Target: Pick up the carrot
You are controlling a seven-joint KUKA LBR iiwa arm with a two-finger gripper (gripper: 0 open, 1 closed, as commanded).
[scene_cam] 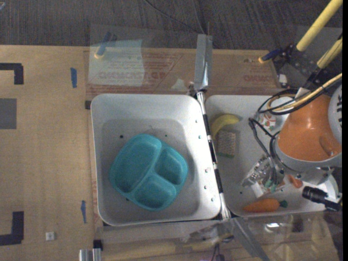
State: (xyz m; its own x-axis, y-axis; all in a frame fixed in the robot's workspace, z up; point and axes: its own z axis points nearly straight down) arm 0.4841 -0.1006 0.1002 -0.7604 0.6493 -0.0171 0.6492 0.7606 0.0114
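Note:
An orange carrot (262,205) with a green stem end lies flat near the front edge of the right bin (235,162). My gripper (265,179) hangs just above and slightly behind the carrot, apart from it. The arm's orange band (304,135) covers the right part of that bin.
A teal divided plate (149,170) lies in the left bin (103,145). A yellow and tan sponge (225,135) sits at the back left of the right bin. A small orange piece (295,181) shows beside the gripper. Yellow cables (321,20) run at the top right.

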